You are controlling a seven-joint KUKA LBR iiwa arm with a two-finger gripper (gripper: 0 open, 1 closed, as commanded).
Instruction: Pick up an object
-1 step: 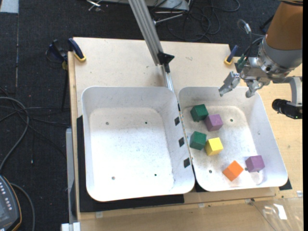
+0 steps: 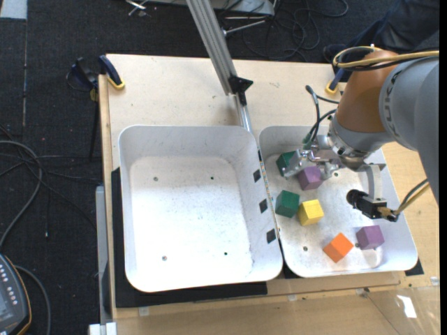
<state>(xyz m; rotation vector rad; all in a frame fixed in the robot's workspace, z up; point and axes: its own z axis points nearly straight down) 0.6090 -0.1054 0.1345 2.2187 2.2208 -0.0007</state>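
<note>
Several small blocks lie in the right bin (image 2: 398, 257). A dark green block (image 2: 285, 162) and a purple block (image 2: 309, 179) sit at the bin's upper left. My gripper (image 2: 308, 160) is low over these two, right between them and touching or nearly touching both. Whether either block is held is hidden by the wrist. Further down lie a green cube (image 2: 287, 204), a yellow cube (image 2: 311, 211), an orange cube (image 2: 339, 247) and a second purple cube (image 2: 369, 237).
The left bin (image 2: 140, 145) stands beside the right one, sharing a raised middle rim. A slanted metal pole (image 2: 213, 37) crosses the bench's back. A black part on a cable (image 2: 367, 204) hangs under the arm over the right bin.
</note>
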